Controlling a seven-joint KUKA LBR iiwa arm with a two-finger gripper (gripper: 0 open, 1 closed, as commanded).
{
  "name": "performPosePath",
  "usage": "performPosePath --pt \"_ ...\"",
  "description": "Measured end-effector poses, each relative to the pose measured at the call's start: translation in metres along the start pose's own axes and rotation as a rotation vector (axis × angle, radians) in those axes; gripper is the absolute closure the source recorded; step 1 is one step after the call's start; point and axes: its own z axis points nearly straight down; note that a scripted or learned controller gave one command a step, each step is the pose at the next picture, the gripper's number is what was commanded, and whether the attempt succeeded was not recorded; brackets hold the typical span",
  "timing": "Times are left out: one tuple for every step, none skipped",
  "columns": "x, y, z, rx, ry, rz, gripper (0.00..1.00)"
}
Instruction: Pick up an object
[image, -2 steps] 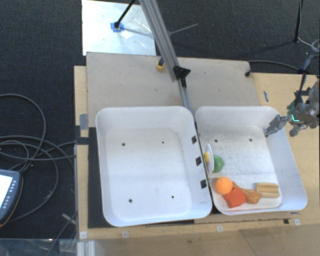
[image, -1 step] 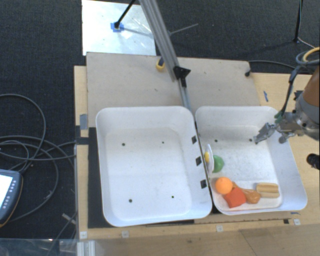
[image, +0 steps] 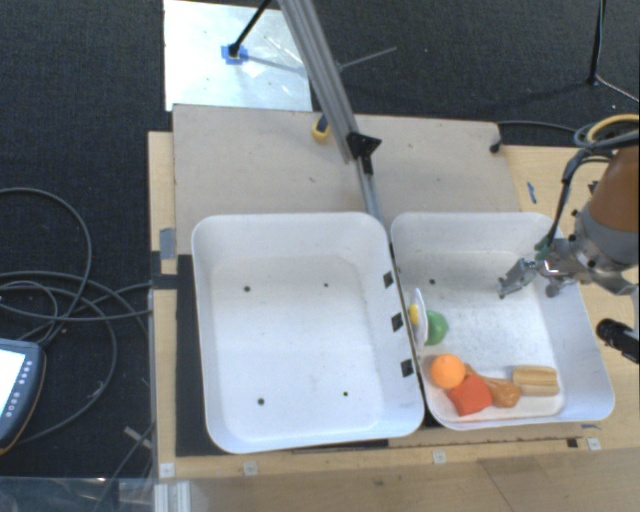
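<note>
My gripper (image: 532, 282) hangs over the right side of the right bin (image: 470, 235), its two fingers spread apart with nothing between them. Below it, along the bin's near edge, lie an orange ball (image: 447, 371), a red block (image: 469, 396), an orange-brown piece (image: 505, 392) and a tan bread-like roll (image: 536, 379). A green ball (image: 437, 328) with a yellow piece (image: 415, 315) beside it rests against the bin's left wall. The gripper is well above and to the right of these items, touching none.
The left bin (image: 215, 240) sits beside the right one, sharing a middle wall with black clips (image: 397, 320). A grey pole (image: 330, 85) slants across the bench's far side. Cables and a tablet (image: 15, 385) lie on the floor at left.
</note>
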Motion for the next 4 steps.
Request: performPosePath --pt "-0.003 -0.006 0.045 0.000 0.000 0.002 0.00" --pt "-0.004 -0.004 0.031 -0.007 -0.002 0.001 1.00" --pt "-0.005 0.007 -0.028 -0.010 -0.003 -0.004 1.00" --pt "-0.005 0.009 -0.082 -0.011 -0.004 -0.004 1.00"
